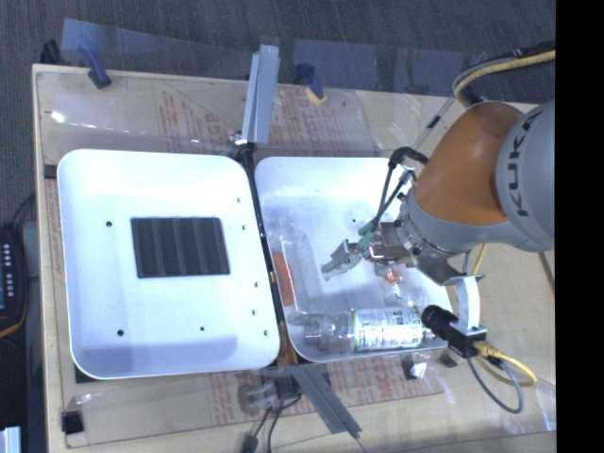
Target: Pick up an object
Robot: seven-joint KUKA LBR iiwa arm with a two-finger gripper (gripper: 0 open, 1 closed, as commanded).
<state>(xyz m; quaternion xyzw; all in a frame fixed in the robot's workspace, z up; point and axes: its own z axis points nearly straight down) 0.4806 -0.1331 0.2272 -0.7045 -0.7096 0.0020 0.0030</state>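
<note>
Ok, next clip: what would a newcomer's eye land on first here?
Probably the grey arm with its orange band, reaching in from the right over the right bin. Its gripper hangs above that bin's middle, with a clear bottle lying along the near wall. The left bin stands out for the dark ribbed rectangle at its centre.

We noted a pale wooden bench set on dark grey carpet, which showed beyond the bench's far edge. A clear plastic sheet with faint red printing covered the bench top. Two blue clamps gripped the bench's far edge. A grey metal bar stood upright near the middle of that edge. Off the bench's left side sat a black device with small buttons. Light was even and bright, with glare on the sheet.
</note>
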